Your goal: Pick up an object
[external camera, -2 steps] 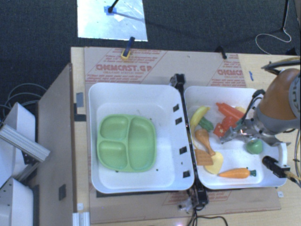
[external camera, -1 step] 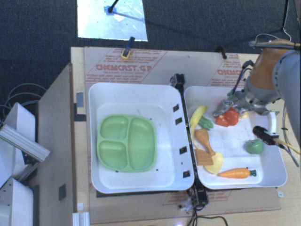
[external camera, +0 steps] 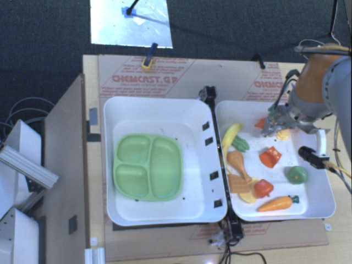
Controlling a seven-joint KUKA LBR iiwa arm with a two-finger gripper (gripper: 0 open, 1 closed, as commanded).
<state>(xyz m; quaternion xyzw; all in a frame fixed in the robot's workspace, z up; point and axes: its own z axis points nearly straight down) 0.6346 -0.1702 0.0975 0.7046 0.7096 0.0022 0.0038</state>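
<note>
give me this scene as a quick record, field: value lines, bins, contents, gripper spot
left bin: shallow white bin holding a light green divided plate
right bin: shallow white bin with toy food
right bin contents: yellow banana, brown drumstick, red pepper piece, green round fruit, orange carrot
gripper: two-finger gripper low over the right bin's far side
held object: none seen between fingers

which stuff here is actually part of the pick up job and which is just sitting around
Part of the job:
gripper, low over the right bin
toy food in that bin: banana, chicken leg, red pepper, green apple, carrot

Just lying about:
green divided plate in the left bin
yellow clamp
cables
</note>
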